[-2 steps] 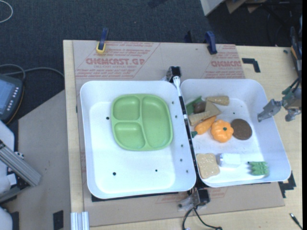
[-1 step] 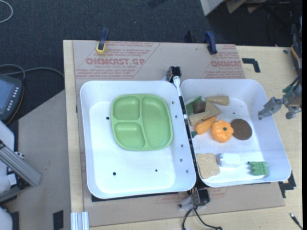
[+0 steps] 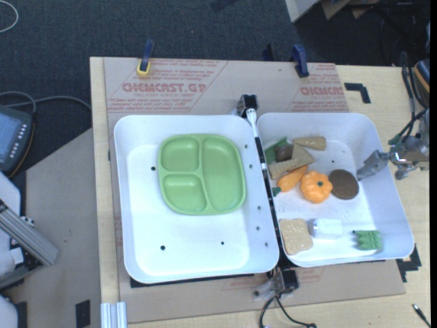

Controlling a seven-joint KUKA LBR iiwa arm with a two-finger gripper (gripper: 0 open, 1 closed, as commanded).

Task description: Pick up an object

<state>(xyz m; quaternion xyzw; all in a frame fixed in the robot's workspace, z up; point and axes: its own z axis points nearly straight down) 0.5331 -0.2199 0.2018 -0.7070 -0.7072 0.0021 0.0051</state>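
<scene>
Although the task asks only for some object to be lifted, the left bin (image 3: 130,203) offers little for it: a green divided tray (image 3: 203,174) lies flat in its upper middle, probably set there as a landing place rather than as something to pick. Between the two bins runs a dark seam with a small clamp (image 3: 248,104) at its top end, which seems to pin the bins together so they do not slide on the counter (image 3: 109,87).

The right bin (image 3: 382,203) holds the likely candidates. Toward its upper left, a few flat tan pieces (image 3: 295,157) overlap one another beside something dark green, and an orange carrot-like piece (image 3: 292,180) lies just below them. Touching or nearly touching that is an orange pumpkin (image 3: 316,186), with a brown disc (image 3: 343,184) just beside it on the right. Lower down sit a slice of toast (image 3: 296,235), a small white block (image 3: 328,227) next to it, and a green toy (image 3: 368,240) near the bottom right corner.

The pincer (image 3: 377,161) reaches in over the right wall of this bin, near the brown disc but apart from it. Nothing shows in its grip; how wide it stands I cannot tell, since it is small and blurred. The crowding of the upper cluster could make a clean grasp awkward; the toast, block and green toy lie more apart.
</scene>
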